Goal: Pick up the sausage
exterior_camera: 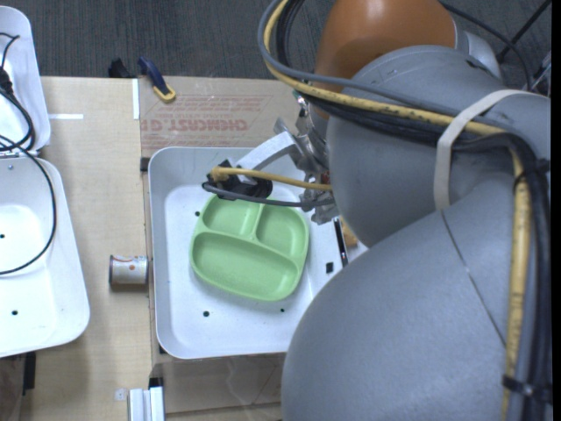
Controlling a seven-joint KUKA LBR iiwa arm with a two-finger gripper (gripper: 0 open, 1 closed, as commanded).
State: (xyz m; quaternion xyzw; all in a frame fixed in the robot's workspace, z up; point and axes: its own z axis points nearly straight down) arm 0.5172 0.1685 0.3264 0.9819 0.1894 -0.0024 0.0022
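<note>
the gripper [308,175] is working at the centre of the frame, behind the green divided plate [252,251] in the right bin [175,323], and i cannot tell its state. i am not finding the sausage; the big arm [421,235] is hiding much, so a blind grasp could be missing it.

The cardboard sheet [210,112] bears mirrored, upside-down red lettering, not clearly legible.
</note>
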